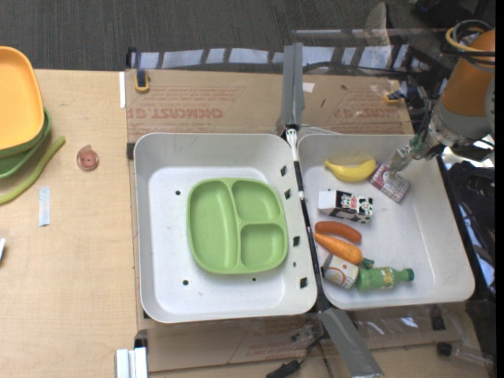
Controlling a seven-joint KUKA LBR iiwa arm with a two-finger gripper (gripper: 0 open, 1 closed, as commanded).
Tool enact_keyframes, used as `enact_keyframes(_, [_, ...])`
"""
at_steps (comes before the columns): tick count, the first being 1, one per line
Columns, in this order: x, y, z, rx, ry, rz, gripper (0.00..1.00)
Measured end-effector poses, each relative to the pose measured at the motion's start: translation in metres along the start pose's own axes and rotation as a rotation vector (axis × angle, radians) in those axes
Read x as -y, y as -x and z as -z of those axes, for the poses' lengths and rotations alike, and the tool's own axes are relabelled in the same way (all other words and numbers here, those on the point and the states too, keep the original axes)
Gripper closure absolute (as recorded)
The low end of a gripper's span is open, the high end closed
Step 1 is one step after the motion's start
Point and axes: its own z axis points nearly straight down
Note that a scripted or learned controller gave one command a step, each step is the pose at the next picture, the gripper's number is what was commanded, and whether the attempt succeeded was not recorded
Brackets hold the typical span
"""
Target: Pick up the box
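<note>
So the pick basically hadn't happened at this point. The box (346,203), a small white carton with dark print on one end, was lying flat on the floor of the right bin (441,250), roughly mid-bin, with the banana (351,168) just above it and the red sausage (338,231) and carrot (340,248) just below. Nothing was touching it.

The gripper (406,159) was over the upper right part of that bin, hanging right at a pinkish packet (390,183), near the box but clearly apart from it. Honestly the tool end was a grey blur from this angle, so whether it was spread or pressed together couldn't be told, and whether it was even touching the packet was a guess.

The left bin (150,235) just had the green divided tray (237,225) in it. A small green bottle (382,277) lay near the right bin's front edge.

What was left: pretty much everything. The arm needed to get across to the box, come down, close on it and lift.
</note>
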Motion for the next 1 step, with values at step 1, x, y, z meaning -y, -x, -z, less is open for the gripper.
enact_keyframes(1, [-0.0006, -0.0021, -0.0004, -0.005, -0.002, 0.001, 0.00])
